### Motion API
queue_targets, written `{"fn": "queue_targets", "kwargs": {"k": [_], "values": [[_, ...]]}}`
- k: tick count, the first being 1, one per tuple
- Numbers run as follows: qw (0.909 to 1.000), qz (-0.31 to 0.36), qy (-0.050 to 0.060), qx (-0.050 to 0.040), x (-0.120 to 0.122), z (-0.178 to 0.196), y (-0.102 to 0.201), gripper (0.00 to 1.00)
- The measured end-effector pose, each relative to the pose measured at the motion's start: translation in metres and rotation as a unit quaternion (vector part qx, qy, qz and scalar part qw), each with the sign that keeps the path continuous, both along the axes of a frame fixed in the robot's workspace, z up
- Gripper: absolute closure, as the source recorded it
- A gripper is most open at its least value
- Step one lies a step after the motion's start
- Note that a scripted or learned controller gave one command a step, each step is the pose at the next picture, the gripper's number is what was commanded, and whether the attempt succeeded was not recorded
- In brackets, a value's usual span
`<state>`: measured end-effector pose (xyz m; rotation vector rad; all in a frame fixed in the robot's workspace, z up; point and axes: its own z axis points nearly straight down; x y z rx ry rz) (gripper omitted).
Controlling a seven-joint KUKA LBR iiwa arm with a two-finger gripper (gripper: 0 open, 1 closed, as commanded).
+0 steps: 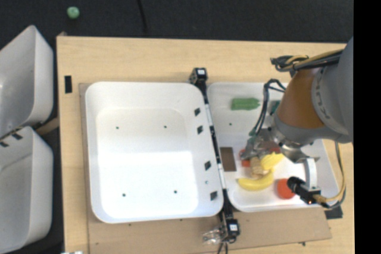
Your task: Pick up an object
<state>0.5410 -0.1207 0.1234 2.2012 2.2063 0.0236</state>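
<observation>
The banana lies in the right bin, its long axis running left to right, curved, near the front wall. The pincer hangs just above it, among a small tan thing and a yellow piece; its opening cannot be told. A green block lies toward the back. The left bin offers open room on the table.

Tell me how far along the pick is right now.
Done: the end effector has reached into the right bin, low over the yellow banana. In hand: no grasp is visible. Left: gripping and lifting something; the green object lies untouched.
</observation>
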Motion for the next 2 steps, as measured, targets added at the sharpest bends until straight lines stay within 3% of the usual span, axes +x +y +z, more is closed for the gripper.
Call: {"fn": "queue_targets", "kwargs": {"k": [2], "values": [[1.0000,0.000,0.000,-0.0013,-0.0027,-0.0003,-0.0017,1.00]]}}
